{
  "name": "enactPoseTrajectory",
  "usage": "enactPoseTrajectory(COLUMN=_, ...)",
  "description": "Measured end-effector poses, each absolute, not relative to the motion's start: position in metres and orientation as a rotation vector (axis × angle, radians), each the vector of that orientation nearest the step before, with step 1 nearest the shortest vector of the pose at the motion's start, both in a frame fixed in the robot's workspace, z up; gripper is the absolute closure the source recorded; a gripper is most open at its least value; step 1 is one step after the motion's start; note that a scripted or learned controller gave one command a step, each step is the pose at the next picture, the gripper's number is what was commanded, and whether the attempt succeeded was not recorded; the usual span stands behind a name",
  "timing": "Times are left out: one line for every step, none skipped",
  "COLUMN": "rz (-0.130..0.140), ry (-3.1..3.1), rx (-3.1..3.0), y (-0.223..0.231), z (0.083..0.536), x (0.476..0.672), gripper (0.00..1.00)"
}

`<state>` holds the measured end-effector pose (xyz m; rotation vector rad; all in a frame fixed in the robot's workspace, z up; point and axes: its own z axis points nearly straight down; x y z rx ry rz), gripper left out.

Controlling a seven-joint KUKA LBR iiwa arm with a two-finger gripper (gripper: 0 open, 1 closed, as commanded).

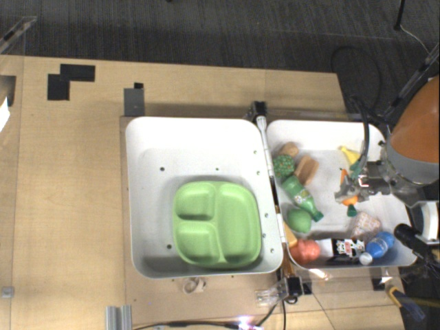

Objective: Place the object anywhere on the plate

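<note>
Glossy green plastic plate [218, 222], smooth white bins [148, 184], matt wood-look bench [62, 205], dark ribbed carpet [227, 19]

We see the arm [421, 133] right of the right bin [323, 129]: a broad orange band over a grey wrist housing. A black cable [365, 139] loops beside it. The gripper [349, 188] is small, silvery metal with dark fittings; detail there is too fine to read.

The plate [218, 221] lies in the left bin [144, 184]; the objects [300, 198] crowd the right bin [323, 133].
</note>
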<state>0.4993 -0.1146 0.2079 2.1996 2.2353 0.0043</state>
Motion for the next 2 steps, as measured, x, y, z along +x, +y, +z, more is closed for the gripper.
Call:
enactPoseTrajectory(rz=0.009, ry=2.255, rx=2.183, y=-0.030, z=0.229, x=0.490, gripper=1.00)
enactPoseTrajectory(rz=0.004, ry=2.046, rx=2.383, y=0.018, z=0.203, x=0.513, gripper=1.00)
